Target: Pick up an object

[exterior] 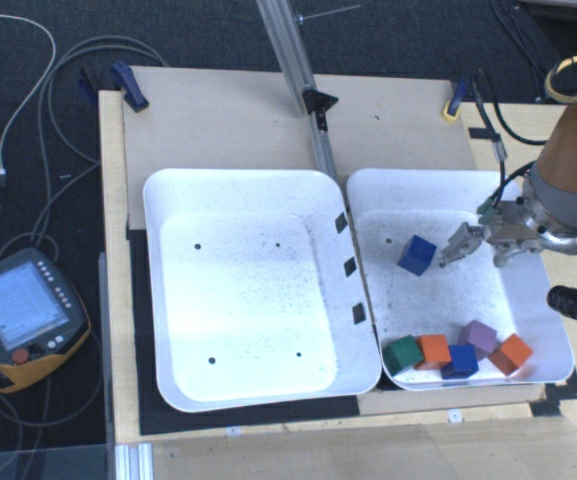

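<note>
— Dark carpet lies all around a pale wooden counter [228, 118], with grey cables looping at the upper left of the frame and a handheld control pendant [23, 313] at the left edge. What is the end effector doing?

— The end effector [480, 246] hangs over the right bin [388, 193], at the right of the frame. Its two metal fingers [457, 244] stand apart, with nothing between them. One fingertip is just beside a blue cube [418, 254], which sits tilted on the bin floor.

— And further out?

— Along the lower edge of that bin lies a cluster of small blocks: a green cube [402, 353], an orange cube [434, 349], a second blue block [460, 361], a purple block [481, 336] and another orange block [513, 353], packed close. The left bin [168, 193] is a shallow white tray with rounded corners and a speckled floor. A slanted aluminium rail [286, 38] runs from the top of the frame down to the gap between the bins. Blue clamps [128, 84] grip the counter's upper corners.
</note>
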You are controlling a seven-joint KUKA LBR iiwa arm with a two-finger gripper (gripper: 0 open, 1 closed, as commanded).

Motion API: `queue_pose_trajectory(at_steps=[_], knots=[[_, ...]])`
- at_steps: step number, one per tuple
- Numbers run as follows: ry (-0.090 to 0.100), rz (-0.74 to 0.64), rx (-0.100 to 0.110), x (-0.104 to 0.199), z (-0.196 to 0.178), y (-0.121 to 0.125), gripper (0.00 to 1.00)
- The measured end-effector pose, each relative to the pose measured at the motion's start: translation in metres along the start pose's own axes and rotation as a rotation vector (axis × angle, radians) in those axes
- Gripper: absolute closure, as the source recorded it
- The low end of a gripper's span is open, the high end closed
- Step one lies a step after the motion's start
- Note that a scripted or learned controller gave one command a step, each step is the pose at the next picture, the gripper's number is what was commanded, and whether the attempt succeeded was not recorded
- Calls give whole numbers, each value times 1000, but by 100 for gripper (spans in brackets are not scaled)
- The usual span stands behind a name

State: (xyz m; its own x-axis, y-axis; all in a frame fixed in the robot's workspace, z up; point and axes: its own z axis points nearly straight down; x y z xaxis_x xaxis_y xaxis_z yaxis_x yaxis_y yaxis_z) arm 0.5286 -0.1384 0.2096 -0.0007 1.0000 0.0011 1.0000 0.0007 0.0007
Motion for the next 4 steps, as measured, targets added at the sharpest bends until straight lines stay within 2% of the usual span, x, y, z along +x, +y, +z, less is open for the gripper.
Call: queue_pose_trajectory(at_steps=[1, 2, 3, 4], knots=[[-1, -4, 1, 17, 59, 52, 0], [-2, -3, -6, 24, 37, 111, 0], [2, 2, 13, 27, 115, 61, 0], [1, 0, 1, 27, 99, 65, 100]])
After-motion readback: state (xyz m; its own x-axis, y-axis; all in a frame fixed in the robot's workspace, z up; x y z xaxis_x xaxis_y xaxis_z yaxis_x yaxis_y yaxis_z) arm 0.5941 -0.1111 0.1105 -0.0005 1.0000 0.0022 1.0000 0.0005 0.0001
